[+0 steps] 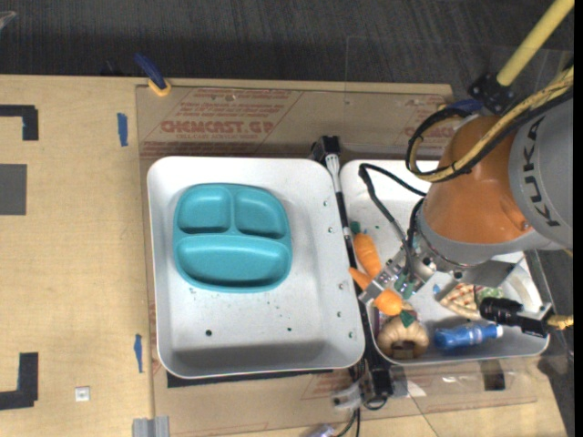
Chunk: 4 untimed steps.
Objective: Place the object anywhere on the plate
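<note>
You'll find the teal plate (233,236) lying in the left bin (310,335), nothing on it. Right of the plate, across the bins' shared wall, the end effector (401,280) hangs low in the right bin (383,176); whether it is apart or together, you cannot tell. An orange carrot-like toy (368,255) lies just beside it on the plate's side, with an orange ball (389,302), a brown-and-cream toy (404,335) and a blue bottle (466,337) farther from the plate.

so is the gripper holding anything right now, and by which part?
Cannot be told. The gripper is low in the right bin, right beside the orange carrot-like toy and a small orange piece, but the view doesn't show a hold.
</note>
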Available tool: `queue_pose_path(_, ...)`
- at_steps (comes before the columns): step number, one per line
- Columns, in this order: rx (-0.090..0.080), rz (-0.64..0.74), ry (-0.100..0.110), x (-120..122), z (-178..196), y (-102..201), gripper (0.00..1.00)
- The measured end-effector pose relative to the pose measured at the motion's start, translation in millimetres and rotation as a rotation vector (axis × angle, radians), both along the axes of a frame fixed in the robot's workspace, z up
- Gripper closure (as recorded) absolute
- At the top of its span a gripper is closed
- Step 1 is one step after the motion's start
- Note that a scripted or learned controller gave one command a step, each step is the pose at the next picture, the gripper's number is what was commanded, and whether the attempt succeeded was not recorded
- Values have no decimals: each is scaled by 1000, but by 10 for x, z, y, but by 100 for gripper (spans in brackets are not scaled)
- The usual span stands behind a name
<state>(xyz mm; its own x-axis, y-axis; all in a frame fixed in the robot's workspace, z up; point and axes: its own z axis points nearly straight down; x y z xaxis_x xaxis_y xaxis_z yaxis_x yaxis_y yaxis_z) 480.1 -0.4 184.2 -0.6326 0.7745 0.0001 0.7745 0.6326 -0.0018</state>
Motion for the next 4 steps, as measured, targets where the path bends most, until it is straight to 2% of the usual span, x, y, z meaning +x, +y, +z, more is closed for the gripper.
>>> queue_pose_path(1, 3, 141, -8, 8, 805, 812, 100)
queue_pose_path(2, 0, -131, -4, 154, 695, 947, 100)
queue_pose_path(3, 0, -27, -6, 478, 780, 979, 100)
queue_pose_path(4, 4, -82, -6, 797, 1101, 1782, 100)
